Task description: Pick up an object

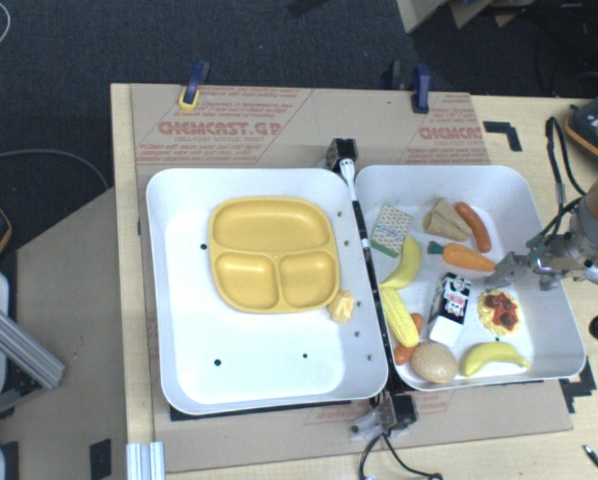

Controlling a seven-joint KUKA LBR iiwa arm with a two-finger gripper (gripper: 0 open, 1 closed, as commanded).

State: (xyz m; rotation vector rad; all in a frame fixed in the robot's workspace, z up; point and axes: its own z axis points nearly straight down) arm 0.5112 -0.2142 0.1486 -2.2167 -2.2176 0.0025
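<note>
Nothing lifted yet: gripper (516,265) low over right bin (539,193), just beside carrot (468,259) and pizza (499,311); finger state not discernible (too small and blurred to call). Remaining: close on one item, e.g. carrot, and raise. Left bin (179,298) holds yellow tray (274,251).

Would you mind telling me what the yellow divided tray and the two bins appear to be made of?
The yellow divided tray looks like moulded plastic with a matte finish: uniform colour, rounded compartment walls, no sharp glare. The left bin and right bin seem to be thin white formed plastic, slightly glossy, with rounded corners, though painted metal can't be ruled out.
</note>
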